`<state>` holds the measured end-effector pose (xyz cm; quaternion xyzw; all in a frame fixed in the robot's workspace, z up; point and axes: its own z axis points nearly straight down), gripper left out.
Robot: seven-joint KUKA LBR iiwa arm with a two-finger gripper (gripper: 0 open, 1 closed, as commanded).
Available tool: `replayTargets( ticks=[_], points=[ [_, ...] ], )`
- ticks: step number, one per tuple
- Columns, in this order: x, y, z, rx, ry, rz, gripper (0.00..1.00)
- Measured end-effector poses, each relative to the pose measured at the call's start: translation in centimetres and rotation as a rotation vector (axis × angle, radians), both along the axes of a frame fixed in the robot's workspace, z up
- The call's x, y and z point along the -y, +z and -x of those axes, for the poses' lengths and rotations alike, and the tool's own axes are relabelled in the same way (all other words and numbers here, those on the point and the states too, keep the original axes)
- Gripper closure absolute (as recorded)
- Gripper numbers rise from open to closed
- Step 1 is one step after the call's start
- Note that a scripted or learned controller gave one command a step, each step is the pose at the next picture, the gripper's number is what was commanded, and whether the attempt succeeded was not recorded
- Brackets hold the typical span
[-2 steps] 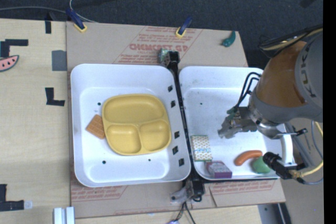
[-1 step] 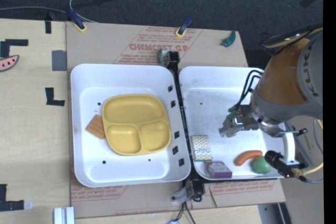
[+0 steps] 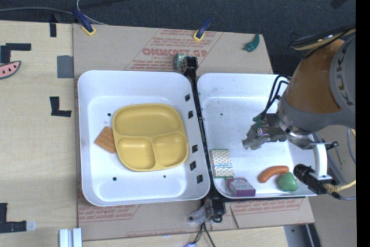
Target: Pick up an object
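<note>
In the left bin [image 3: 92, 124] a yellow divided plate [image 3: 151, 136] is seen lying flat near the middle, with a tan cracker-like square [image 3: 105, 139] tucked against its left edge and partly under it. Neither is being approached.

Across the black divider, the right bin [image 3: 231, 92] holds the likelier candidates, all gathered along its near wall. A small patterned packet [image 3: 221, 162] is seen close to the divider, with a purple block [image 3: 240, 186] just beside it toward the front edge. Further right, an orange sausage-shaped item [image 3: 273, 173] lies touching or nearly touching a green ball-like item [image 3: 287, 182].

The gripper [image 3: 258, 136] is placed over the bare middle of the right bin, above and apart from these four things. Nothing can be made out between its fingertips. Whether it is spread or closed cannot be told, as the tip is small and dark against the arm [image 3: 315, 87].

The pick is judged not to be done: every object rests on a bin floor, and none is lifted. What is left is judged to be the whole grasp, namely a descent onto one object, a closing around it, and a lift clear of the bin. The orange item and the packet are judged nearest to the tip.
</note>
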<state>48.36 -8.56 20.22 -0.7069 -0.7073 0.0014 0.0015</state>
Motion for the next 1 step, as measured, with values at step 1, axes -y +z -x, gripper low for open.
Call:
replayTargets(
  ticks=[1],
  points=[
    [-0.06,0.93,-0.04,-0.001,0.001,-0.001,1.00]
  ],
)
